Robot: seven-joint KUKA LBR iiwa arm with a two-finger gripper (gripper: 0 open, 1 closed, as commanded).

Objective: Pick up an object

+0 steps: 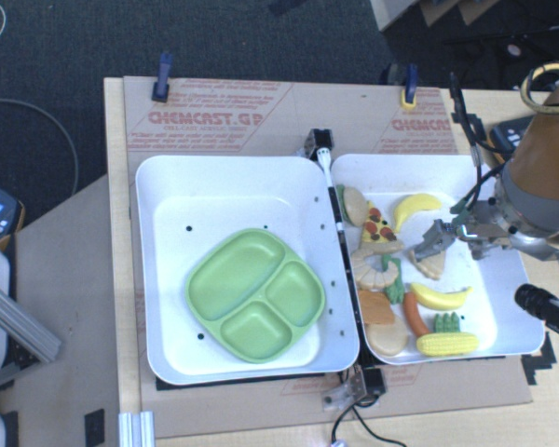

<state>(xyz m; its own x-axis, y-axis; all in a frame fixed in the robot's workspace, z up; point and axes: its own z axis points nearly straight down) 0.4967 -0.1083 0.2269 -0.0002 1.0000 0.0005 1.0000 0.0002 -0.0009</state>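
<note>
**Arm hangs over a bin of toy food**

Camera view: The grey arm with its orange band (548,161) reaches in from three o'clock, its two-finger gripper (435,242) low over the right white bin (503,329). The fingers look spread apart, one tip pointing toward nine o'clock, and nothing shows between them. Just below the tips lies a pale wedge of toy food (431,265), whether touched or not cannot be told. Around it, a yellow banana (414,208) sits at twelve o'clock in the bin, a pizza slice (379,228) at ten o'clock, a second banana (441,296) at five o'clock, and an ear of corn (447,345) at six o'clock beside a red sausage (415,317) and a slice of bread (387,336). The left white bin (158,250) holds a green three-compartment plate (254,293) at its centre. On the brown board (205,115) under both bins, red print reads "CHEMCAST" at twelve o'clock, repeated partly above the right bin. Two blue clamps (162,74) grip the board's far edge.
</note>
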